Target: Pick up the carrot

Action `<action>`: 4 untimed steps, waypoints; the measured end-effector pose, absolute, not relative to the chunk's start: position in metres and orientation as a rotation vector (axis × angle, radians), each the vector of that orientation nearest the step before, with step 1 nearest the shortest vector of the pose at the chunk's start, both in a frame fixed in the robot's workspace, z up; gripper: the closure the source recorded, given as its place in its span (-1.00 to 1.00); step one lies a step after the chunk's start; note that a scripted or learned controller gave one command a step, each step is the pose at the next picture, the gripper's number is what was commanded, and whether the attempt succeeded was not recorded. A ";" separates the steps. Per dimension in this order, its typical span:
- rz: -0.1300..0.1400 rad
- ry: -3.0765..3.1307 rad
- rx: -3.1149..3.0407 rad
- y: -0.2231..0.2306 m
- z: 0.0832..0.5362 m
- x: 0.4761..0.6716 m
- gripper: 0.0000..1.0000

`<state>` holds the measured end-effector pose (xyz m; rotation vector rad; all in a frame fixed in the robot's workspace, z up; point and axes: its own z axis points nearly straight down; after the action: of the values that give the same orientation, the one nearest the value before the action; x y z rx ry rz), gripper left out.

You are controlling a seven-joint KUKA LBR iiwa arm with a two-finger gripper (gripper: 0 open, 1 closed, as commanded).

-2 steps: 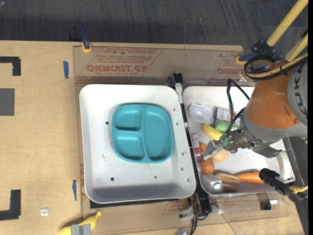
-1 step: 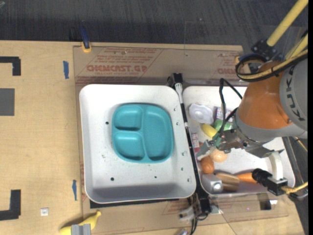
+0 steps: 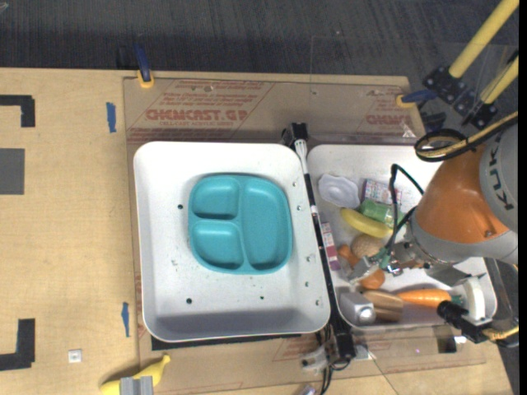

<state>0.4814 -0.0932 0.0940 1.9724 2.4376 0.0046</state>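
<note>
The carrot (image 3: 425,297) is a long orange piece lying flat near the front of the right bin (image 3: 323,164), pointing left to right. My gripper (image 3: 393,258) hangs over the middle of that bin, just up and left of the carrot, under the grey wrist and orange band. Nothing shows between it and the carrot. The wrist covers the gripper's lower part.
Around the carrot lie a tan cylinder (image 3: 384,308), a small orange ball (image 3: 372,280), a brown ball (image 3: 362,244), a banana (image 3: 366,222), a green can (image 3: 377,212) and a white lid (image 3: 338,190). The left bin (image 3: 156,245) holds a teal divided plate (image 3: 240,222).
</note>
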 end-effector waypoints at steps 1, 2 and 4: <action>0.008 2.152 2.281 -0.103 0.090 0.521 -1.00; 0.015 2.058 2.355 -0.094 0.090 0.484 -1.00; 0.005 1.846 2.544 -0.007 0.185 0.481 1.00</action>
<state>0.4805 -0.0067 0.1851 2.5439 1.8463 0.0048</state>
